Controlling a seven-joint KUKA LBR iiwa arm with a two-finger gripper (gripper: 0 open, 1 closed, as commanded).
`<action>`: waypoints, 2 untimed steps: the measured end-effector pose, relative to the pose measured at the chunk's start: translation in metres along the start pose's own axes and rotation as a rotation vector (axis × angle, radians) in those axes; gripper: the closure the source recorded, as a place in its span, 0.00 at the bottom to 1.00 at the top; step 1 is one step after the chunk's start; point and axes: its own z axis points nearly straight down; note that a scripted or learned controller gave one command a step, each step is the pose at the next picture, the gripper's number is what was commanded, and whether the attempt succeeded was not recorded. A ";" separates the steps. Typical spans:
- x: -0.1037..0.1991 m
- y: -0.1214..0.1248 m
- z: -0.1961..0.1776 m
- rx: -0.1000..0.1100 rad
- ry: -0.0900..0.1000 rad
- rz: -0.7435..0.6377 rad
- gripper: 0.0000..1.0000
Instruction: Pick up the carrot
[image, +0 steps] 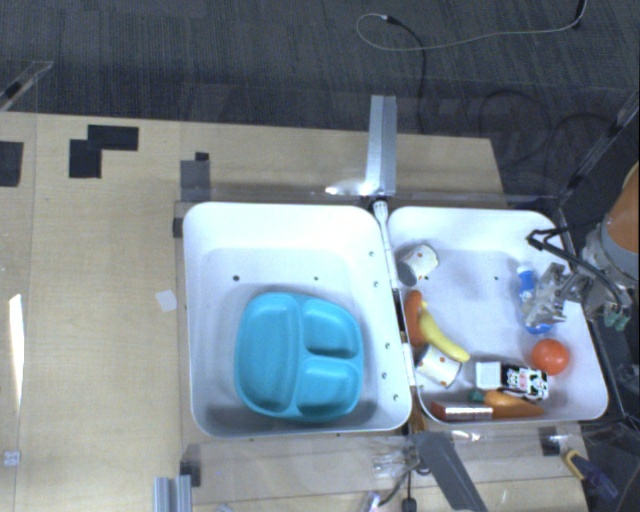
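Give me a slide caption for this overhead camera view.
Gripper hovers over right bin; carrot lies at its near wall.

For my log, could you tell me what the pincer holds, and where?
It cannot be told: the pincer sits over a blue item, away from the carrot.

You are looking at a robot lab. Two white bins sit fixed on a light wooden bench, with a metal post just behind them, black markers behind-left, and a loose cable on grey carpet beyond.
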 end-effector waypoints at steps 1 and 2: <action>-0.080 0.020 0.085 0.001 -0.009 -0.074 1.00; -0.049 0.056 -0.096 -0.001 -0.005 -0.165 1.00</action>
